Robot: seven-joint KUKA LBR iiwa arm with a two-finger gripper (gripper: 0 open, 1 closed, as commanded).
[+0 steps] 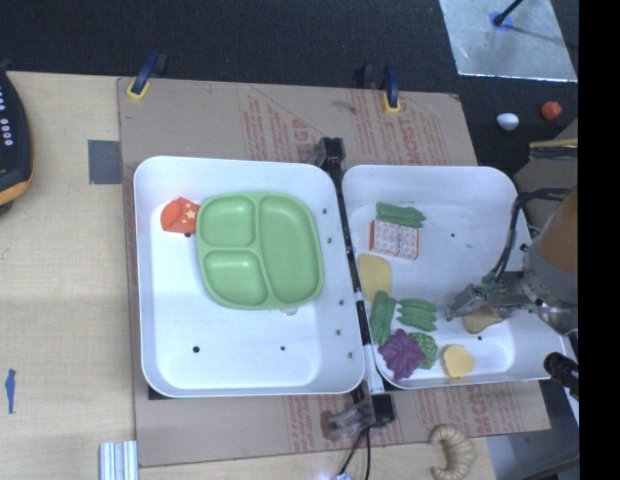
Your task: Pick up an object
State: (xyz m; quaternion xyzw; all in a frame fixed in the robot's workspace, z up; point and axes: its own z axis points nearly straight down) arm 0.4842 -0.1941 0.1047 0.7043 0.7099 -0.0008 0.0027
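Where gripper [477,303] reaches: tan piece [481,320] below.

A pale wooden surface [60,298] bears a brown cardboard sheet [290,118] held by clamps [142,76]; dark carpeted floor [240,18] lies beyond.

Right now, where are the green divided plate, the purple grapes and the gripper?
green divided plate [260,249]: camera view, centre ridge.
purple grapes [402,352]: camera view, middle of bunch.
gripper [468,306]: camera view, at its fingertips.

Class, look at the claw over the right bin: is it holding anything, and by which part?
It cannot be told. The claw sits low over a tan object in the right bin, but no grip shows.
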